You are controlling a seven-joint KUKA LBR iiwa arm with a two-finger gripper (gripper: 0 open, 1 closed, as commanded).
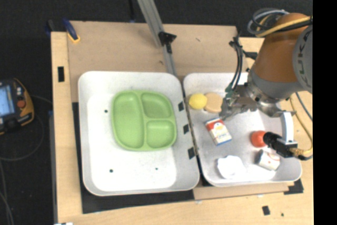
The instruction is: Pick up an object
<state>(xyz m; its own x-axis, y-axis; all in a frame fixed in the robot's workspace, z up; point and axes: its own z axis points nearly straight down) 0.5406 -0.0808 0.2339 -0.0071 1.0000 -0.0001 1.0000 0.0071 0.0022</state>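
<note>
Single fixed camera, mounted above the light-brown wooden bench (pixel 116 45) and looking down at a slant. Both shallow white plastic bins, left (pixel 95 166) and right (pixel 202 84), lie fully in frame at middle distance. The grey-and-orange arm (pixel 281 55) enters from the frame's right.

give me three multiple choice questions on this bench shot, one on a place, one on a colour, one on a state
1. Where does the green tray lie?
A. left bin
B. right bin
C. bare bench

2. What colour is the round item at the right bin's upper left?
A. blue
B. yellow
C. black

3. How does the green tray lie?
A. flipped over
B. open side up
C. on its edge

Answers:
1. A, it sits in the middle of the left bin.
2. B, it is plainly yellow, beside a tan piece.
3. B, its three compartments face up.
</note>
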